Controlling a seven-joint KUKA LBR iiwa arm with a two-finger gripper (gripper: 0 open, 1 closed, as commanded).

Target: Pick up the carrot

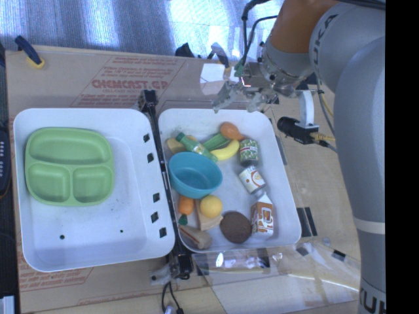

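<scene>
The carrot [227,131] lies at the far side of the right bin [283,175]: a short orange body with a green top pointing toward the lower left, beside a yellow banana [226,151]. My gripper [239,101] hangs over the bin's far rim, a little above and behind the carrot. Its fingers look spread open, with nothing between them. The grey arm with its orange band reaches in from the upper right.
The right bin also holds a blue bowl [194,174], a green bottle [194,145], small cans [249,152], a carton [263,218], a lemon [211,206], another small orange piece [186,205] and a brown round item [236,227]. A green divided plate [69,166] sits in the left bin [91,241].
</scene>
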